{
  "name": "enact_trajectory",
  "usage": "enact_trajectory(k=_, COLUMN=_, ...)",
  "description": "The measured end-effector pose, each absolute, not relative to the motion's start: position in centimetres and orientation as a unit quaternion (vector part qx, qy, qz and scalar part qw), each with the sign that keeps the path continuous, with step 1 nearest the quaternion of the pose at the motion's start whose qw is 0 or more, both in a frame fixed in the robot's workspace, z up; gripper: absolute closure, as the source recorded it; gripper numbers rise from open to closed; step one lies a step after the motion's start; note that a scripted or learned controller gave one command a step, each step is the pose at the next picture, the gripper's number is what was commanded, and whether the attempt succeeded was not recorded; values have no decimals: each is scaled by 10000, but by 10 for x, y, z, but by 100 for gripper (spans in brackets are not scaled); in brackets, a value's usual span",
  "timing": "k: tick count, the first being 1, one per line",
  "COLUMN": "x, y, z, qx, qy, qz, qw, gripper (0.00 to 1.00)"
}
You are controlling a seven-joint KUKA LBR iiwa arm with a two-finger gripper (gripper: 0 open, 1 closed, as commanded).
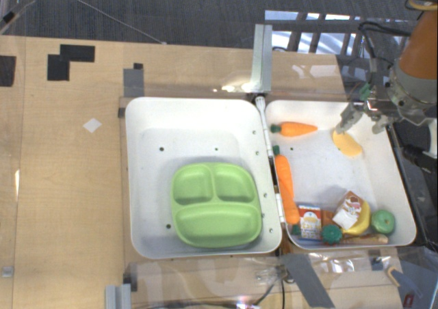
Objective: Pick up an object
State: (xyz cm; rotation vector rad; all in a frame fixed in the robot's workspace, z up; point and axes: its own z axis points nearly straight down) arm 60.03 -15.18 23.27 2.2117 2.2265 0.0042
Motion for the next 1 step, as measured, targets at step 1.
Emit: enact_trajectory(k=1, x=564, y=-134, z=105, qx=6944, qy=7196, qz=6, qw=5, gripper=0)
